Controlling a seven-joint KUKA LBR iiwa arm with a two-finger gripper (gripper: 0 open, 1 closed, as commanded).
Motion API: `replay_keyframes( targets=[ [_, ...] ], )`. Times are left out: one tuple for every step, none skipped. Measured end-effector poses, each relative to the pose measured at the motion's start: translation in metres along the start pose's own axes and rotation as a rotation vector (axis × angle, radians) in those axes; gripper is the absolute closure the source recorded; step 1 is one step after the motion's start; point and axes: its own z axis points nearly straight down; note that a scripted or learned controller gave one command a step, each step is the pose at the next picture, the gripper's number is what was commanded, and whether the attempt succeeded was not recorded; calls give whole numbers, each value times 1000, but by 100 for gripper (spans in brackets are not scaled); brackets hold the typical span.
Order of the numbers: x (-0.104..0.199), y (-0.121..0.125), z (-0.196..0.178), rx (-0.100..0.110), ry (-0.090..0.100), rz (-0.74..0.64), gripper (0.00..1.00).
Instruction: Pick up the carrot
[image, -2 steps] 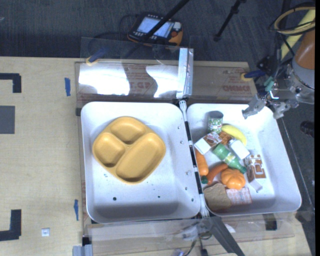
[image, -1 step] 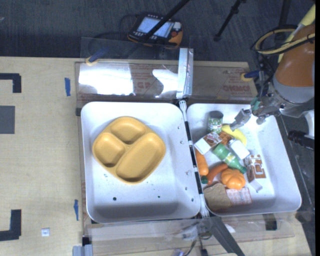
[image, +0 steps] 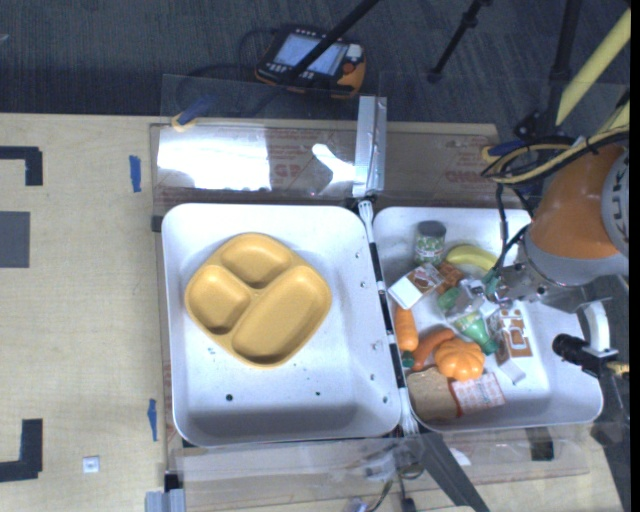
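A: Camera view. Is any writing legible?

B: Faint reddish print shows on the clear sheet (image: 265, 160) behind the bins, and red-and-white labels sit on the small packets (image: 513, 336) and on the bread package (image: 455, 393). None of it can be read. The handheld controller (image: 310, 60) on the floor has a lit screen, text too small to tell.

A: Location of the carrot?

B: The carrot (image: 406, 329) lies in the right bin (image: 575, 400), against its left wall, pointing roughly toward the far rim. A small pumpkin (image: 460, 360) sits just beside it, with the bread package nearer the front rim. A banana (image: 470, 259) and a green-lidded jar (image: 431, 240) lie toward the back.

A: Gripper condition?

B: The gripper (image: 493, 293) sits low over the clutter in the right bin, right of the carrot and apart from it. Whether it is spread or closed cannot be determined.

A: Left bin?

B: The left bin (image: 200, 400) holds a yellow divided plate (image: 258, 297) with three compartments.

A: Surface and room?

B: Light wooden bench (image: 75, 300) with black corner marks and blue tape tabs. Dark carpet (image: 100, 50) lies beyond, with stand legs and yellow cable at right.
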Motion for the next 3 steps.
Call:
replay_keyframes(
  targets=[
    [98,-66,-80,3,1,-190,0],
    [43,-77,-23,2,1,-86,0],
    [30,-60,0,-34,-12,-2,0]
  ],
)
